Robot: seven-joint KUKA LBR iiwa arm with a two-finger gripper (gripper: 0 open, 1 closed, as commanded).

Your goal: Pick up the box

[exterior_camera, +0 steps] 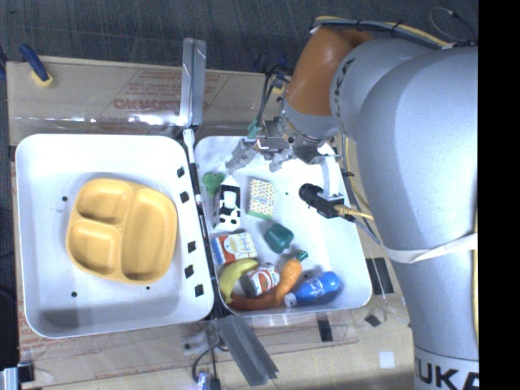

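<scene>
Item: small red-and-white carton box, lying flat in the right white bin. My pincer, fingers spread and empty, hangs at its 12 o'clock, well apart.

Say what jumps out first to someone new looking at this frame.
The big grey arm with its orange band fills the right side, its gripper hanging over the far end of the right bin. That bin holds a jumble of small items, while the left bin holds a yellow divided tray.
</scene>
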